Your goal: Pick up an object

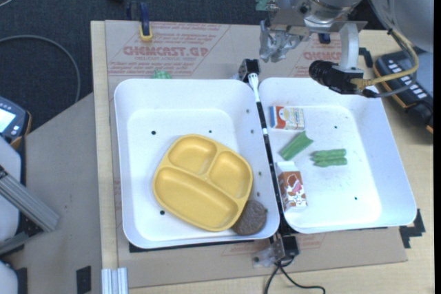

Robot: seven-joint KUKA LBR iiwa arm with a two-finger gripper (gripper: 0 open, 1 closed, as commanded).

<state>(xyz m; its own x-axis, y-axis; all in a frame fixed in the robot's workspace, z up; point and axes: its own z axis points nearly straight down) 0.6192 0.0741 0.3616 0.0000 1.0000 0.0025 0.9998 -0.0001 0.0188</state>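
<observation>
**Arm waits above the bins, nothing taken yet**

From where I stand, the gripper [279, 45] hangs over the back edge of the worktop [186, 51], just behind the place where the two white bins meet. It is high and it touches nothing. I cannot tell whether the jaws are spread or pressed together, because the metal parts there are too small and blurred. I see no object between them.

The left bin [131, 148] holds a yellow divided plate [203, 179] and a brown round thing [250, 218] touching the plate's front corner. The right bin [372, 169] holds four small things: a white and red packet [286, 118] near the back, a green pod [296, 146] below it, a second green pod [329, 158] just beside that one, and a small carton [293, 191] near the front.

I judge that the task is at the approach step, before any grasp. The next move calls for choosing one target, bringing the jaws down over it, and closing on it. The pieces in the right bin lie flat, so the descent must go almost to the bin floor.
</observation>
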